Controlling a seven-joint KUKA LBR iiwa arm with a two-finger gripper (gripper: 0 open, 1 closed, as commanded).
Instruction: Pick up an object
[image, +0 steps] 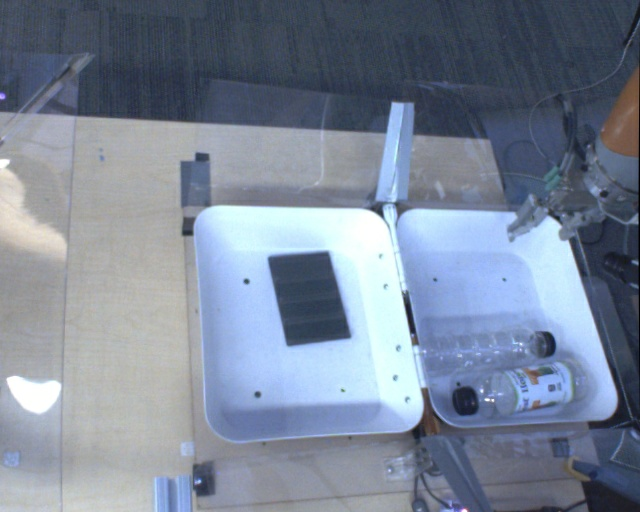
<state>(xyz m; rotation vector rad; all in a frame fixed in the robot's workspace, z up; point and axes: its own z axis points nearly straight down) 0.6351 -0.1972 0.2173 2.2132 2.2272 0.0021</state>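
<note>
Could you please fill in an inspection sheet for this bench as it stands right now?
Surface: wooden bench bearing a left bin and a right bin.
Job's things: dark ridged block flat in the left bin; clear bottle and labelled bottle lying side by side at the right bin's near end.
Clutter: nothing seen.
Gripper: gripper above the right bin's far right corner, holding nothing.
Cables: thin wires near the arm.
Surroundings: dark carpet.

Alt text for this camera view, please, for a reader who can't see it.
A grey robot gripper hovers over the right bin's far corner; two clear bottles lie along its near edge. The left bin holds a dark ridged block.
</note>
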